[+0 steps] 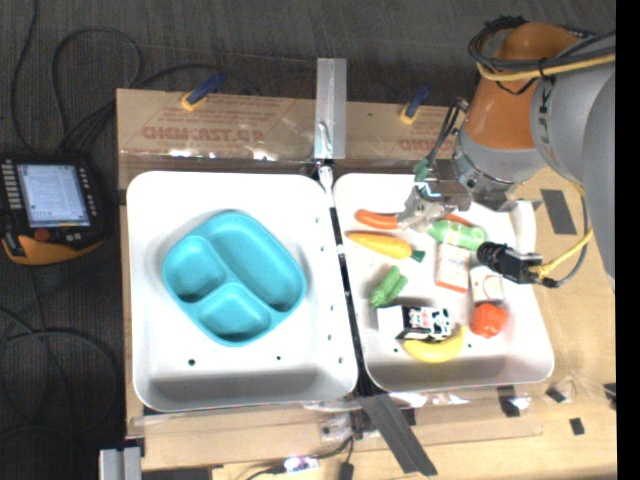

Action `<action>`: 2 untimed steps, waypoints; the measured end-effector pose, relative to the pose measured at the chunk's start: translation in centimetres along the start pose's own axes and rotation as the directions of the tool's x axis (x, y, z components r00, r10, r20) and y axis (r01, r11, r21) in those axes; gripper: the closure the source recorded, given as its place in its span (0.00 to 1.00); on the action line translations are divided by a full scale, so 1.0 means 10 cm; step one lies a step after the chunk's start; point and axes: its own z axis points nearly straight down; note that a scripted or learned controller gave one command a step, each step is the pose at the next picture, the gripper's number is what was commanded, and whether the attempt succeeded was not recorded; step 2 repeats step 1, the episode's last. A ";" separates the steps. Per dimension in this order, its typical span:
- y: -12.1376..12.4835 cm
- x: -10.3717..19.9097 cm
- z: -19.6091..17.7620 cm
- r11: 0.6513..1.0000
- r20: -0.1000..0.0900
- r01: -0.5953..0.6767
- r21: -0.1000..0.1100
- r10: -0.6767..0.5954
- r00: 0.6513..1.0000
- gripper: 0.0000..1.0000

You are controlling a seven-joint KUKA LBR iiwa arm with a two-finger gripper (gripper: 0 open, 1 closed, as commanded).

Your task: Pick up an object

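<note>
My gripper (424,206) hangs over the far part of the right bin (530,363), low above the toys. Just left of it lies an orange carrot (375,219), and just right of it a green item (456,233). A yellow-orange carrot (380,245) lies below the first one. Nearer the front are a green pepper (388,286), a red and white box (452,267), a small white box (487,287), a red tomato (488,319), a black and white cow-patterned piece (427,319) and a banana (434,349). Nothing is seen held in the gripper.
The left bin (150,368) holds a blue divided plate (233,275). A metal divider (342,268) separates the bins. The grey arm with its orange band (510,88) comes in from the upper right, trailing cables. A pendant (50,206) lies on the floor at left.
</note>
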 end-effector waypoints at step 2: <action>0.03 -0.17 0.37 0.998 0.003 -0.065 0.002 0.065 0.998 1.00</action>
